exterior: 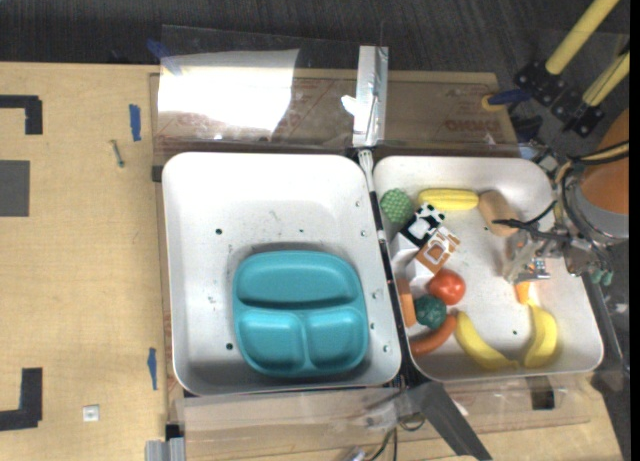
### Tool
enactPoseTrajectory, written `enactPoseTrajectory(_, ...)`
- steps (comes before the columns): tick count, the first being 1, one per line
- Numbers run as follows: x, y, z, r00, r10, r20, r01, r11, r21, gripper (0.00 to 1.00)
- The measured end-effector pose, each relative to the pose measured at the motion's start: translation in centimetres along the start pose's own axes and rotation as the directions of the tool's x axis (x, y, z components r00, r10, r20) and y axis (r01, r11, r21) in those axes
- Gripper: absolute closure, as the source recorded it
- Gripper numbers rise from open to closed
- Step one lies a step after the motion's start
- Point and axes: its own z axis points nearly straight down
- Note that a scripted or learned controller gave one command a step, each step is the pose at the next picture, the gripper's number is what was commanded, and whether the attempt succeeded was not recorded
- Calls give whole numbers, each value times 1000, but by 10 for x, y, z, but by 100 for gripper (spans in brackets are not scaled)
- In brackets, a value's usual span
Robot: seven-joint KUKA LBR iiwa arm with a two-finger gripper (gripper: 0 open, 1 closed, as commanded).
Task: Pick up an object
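Pincer [527,267] hangs low in the right bin [590,349]; its grip can't be made out. Just below it lies a curved yellow banana [500,347], with a tomato [447,287] and patterned blocks [432,234] to its left.

Two bins side by side: left bin [190,189] holding a divided tray [298,311] toward its front; right bin [580,349] holding a cluster along its left wall, with a tomato [446,287] at centre, a banana [448,199] behind, a curved banana [505,341] in front. Gripper [528,261] over the right bin's right side.
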Motion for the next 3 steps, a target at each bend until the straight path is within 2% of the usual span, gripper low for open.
enactPoseTrajectory(1, 0, 1, 1, 1000, 0, -2, 0, 1000, 0, 0)
enactPoseTrajectory(2, -14, 2, 14, 999, 39, -17, -39, 999, -4, 0)
enactPoseTrajectory(3, -19, 2, 0, 999, 37, 0, -37, 999, 0, 100)
